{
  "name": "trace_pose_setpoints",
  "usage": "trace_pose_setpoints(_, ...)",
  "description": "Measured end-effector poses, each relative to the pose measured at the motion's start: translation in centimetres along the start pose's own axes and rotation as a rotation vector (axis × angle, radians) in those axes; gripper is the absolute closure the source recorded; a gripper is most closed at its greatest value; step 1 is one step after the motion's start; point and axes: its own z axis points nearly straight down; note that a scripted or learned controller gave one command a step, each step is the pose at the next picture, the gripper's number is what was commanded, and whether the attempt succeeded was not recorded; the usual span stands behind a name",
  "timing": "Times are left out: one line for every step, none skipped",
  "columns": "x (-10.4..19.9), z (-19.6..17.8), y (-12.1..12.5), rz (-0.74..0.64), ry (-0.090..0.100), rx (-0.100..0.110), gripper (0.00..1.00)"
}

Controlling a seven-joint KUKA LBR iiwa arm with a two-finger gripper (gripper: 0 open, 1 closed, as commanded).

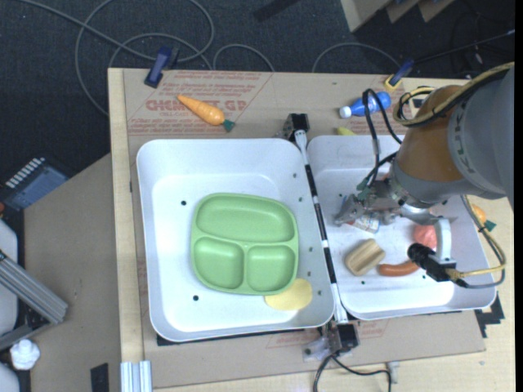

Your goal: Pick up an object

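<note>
Reaching into the right bin [392, 305], the hand [358, 213] hovers above a bread roll [364, 257] and sausage [398, 269]; whether it is clenched or released cannot be told.

The arm [458, 141] ran off the right edge, so its upper part was cut away. Its bulk covered much of the right bin [392, 296] (the far right corner especially). The gripper [359, 212] was too blurred to read. A pinkish object [425, 236] lay half hidden behind the wrist, and an orange bit [478, 214] beside it could not be identified.
</note>
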Motion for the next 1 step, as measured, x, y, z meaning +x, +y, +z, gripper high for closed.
trace_pose_setpoints(-0.08, -0.99, 0.00, 0.002, -0.002, -0.002, 1.00)
